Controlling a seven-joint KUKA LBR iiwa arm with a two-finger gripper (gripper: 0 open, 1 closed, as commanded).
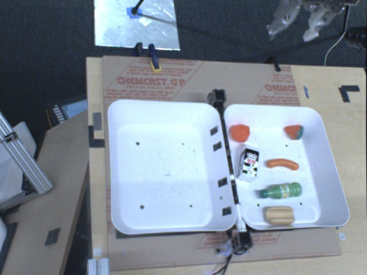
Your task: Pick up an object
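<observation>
The right bin (330,153) holds several small items: an orange round piece (239,132), a red and green strawberry-like piece (293,132), a black and white carton (249,163), an orange sausage (282,164), a green bottle (280,191) lying on its side, and a tan bread roll (278,215). My gripper (297,23) hangs high at the top right, well beyond the bins' far edge and over the dark floor. Its two pale fingers are spread apart with nothing between them.
The left bin (163,165) lies beside the right one, with a black clip strip (226,159) along the shared wall. A shiny metal plate (136,15) lies on the floor at the back. An aluminium frame (20,159) stands at the left.
</observation>
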